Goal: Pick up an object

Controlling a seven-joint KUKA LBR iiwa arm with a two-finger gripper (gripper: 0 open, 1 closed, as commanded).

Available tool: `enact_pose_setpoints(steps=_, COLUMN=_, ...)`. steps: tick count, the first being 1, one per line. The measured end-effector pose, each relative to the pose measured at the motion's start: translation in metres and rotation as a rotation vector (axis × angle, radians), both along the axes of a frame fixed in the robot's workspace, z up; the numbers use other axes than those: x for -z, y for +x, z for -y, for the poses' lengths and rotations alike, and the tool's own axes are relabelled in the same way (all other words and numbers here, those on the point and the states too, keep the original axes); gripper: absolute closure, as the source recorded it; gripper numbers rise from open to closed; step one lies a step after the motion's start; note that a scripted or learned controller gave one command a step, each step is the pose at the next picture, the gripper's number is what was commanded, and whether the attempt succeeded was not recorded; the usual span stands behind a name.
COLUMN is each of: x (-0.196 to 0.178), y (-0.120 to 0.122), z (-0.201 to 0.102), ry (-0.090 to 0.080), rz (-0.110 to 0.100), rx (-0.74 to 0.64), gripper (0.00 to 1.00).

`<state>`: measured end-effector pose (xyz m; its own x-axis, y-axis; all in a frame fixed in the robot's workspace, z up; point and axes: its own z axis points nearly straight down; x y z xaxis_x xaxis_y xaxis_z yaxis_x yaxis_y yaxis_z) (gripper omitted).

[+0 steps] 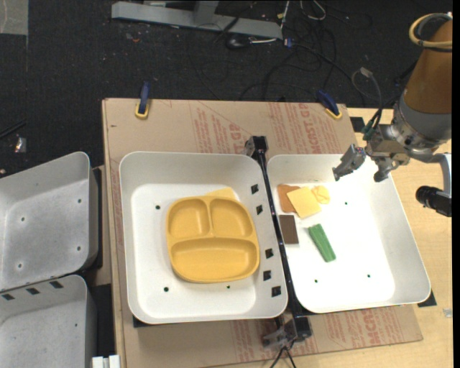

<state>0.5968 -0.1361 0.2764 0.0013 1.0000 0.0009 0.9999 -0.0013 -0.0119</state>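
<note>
Two white bins side by side on the counter (215, 115), over a brown cardboard sheet (237, 126) held by two blue-and-yellow clamps (143, 100) at its far edge. In the left bin (136, 215), a yellow divided tray (213, 239), lying flat near the middle, with a pale yellow sheet (226, 194) peeking out from under its far edge. In the right bin (374, 251), a small cluster near the left wall: a yellow block (303, 202) overlapping an orange-brown flat piece (287, 195), a small yellow item (321, 194) just beside the block on its right, a dark brown bar (289, 229) along the wall just below, and a green stick (322, 242) lying at a slant, near the bar but apart from it. Grey arm (424, 122) with orange band (431, 72) coming in from the right, over the far right corner of the right bin. Tool (365, 167) spread open, two dark fingers (347, 164) well apart, nothing between them, above the far edge of the bin and well apart from the cluster. To the left of the counter, further white bins (43, 208) on the dark floor (57, 72); cables (302, 43) and a grey bar (194, 18) beyond the counter's far edge.
</note>
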Motion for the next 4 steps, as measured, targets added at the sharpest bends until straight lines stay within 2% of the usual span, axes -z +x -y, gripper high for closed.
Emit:
enact_pose_setpoints(steps=1, x=-0.007, y=0.002, z=0.000, ry=-0.002, rz=0.012, rx=-0.002, gripper=0.00)
enact_pose_setpoints(steps=3, x=0.085, y=0.000, z=-0.005, ry=-0.001, rz=0.007, rx=0.000, gripper=0.00)
enact_pose_setpoints(steps=4, x=0.146, y=-0.008, z=-0.007, ry=0.000, rz=0.006, rx=0.000, gripper=0.00)
